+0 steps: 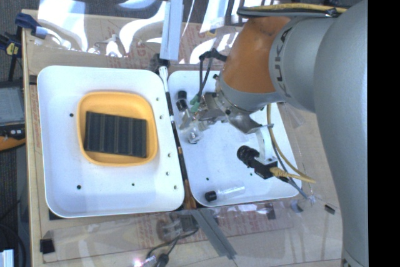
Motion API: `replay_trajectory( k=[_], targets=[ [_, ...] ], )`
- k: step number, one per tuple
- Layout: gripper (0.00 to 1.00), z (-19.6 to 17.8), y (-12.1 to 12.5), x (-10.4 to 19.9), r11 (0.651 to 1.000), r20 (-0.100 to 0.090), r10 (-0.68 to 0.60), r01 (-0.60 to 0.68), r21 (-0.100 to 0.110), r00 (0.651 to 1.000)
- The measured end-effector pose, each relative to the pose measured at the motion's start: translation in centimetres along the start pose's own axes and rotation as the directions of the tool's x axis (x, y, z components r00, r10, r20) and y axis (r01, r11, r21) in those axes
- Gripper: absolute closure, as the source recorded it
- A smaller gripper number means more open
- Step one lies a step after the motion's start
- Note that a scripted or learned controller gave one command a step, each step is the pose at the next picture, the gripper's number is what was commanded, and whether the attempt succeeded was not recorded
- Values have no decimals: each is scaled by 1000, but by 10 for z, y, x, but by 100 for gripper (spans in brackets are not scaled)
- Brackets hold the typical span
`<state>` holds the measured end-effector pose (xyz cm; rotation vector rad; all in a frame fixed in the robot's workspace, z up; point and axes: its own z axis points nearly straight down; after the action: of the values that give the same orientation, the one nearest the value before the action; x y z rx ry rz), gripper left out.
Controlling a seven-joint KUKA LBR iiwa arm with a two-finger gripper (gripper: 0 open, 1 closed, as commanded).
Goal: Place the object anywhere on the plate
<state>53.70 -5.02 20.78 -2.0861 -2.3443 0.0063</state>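
Clear tube [226,192], black cap, lying in right bin [206,166]; gripper [194,125] state unclear

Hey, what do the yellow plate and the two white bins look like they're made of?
The yellow plate looks like matte plastic, going by its soft rounded rim; its dark ribbed insert could be rubber or plastic. The white bins look like smooth moulded plastic with a faint sheen.

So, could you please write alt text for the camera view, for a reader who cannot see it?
A grey arm with an orange band reaches from the right over the right white bin, its gripper low near the bin's left wall. The left white bin holds a yellow plate carrying a dark ridged block; a small clear tube lies in the right bin.
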Motion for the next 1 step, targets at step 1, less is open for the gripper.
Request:
replay_trajectory(
  k=[1],
  targets=[
    [100, 17, 41, 66, 993, 0, -115, 115, -1, 993]
  ],
)
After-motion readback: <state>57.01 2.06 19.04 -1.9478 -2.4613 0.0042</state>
